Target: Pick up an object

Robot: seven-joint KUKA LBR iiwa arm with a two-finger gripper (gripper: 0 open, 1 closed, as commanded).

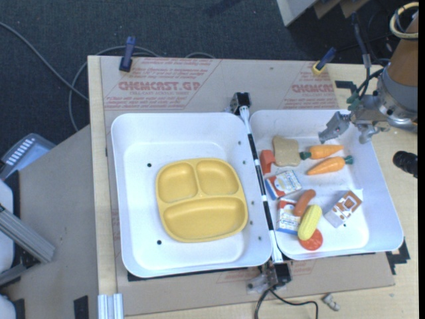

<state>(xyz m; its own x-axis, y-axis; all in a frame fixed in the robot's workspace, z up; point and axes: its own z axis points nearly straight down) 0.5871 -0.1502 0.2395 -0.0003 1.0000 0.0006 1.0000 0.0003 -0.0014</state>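
From my feed, camera view: arm (404,72) comes in from the right, grey w/ orange band, gripper (350,126) hanging over the top right corner of the right bin (385,208). Fingers look spread apart, nothing between them, one metal tip near the bin's rear wall, other just above the carrots.

Right bin is shallow white plastic, glossy, rounded corners, and holds all the loose stuff: two carrots (324,159), orange, tapered, green stubs, lying side by side just below the gripper; a tan bread slice (287,151), squarish, left of them; a red piece (267,161) against the left wall; a flat printed packet (286,181); a sausage (305,201), reddish brown, leaning on a yellow corn cob (309,221); a red disc (312,240) under the cob's lower end; a small grey and orange box (345,207) off to the right.

Left bin (133,178) same white plastic, w/ a yellow tray (200,199) in 3 compartments, smooth, rounded.

Bins sit on a board (166,82) w/ red print, clamps at the far edge. Dark carpet (133,12) behind, cables across it.
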